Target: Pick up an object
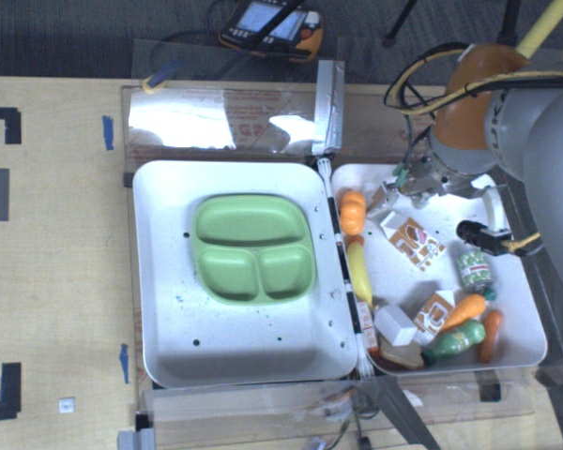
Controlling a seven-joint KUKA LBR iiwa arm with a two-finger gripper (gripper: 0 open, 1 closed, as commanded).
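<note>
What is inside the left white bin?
A green divided tray lies in the left bin, its three compartments bare. Whatever is beneath the tray is covered.

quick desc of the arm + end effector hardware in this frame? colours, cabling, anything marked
The grey, rounded-link arm has an orange band above the wrist. Yellow and black cables loop loosely around that band. The small metallic gripper is dark and silvery; its details are too small to make out. No readable markings are visible.
</note>
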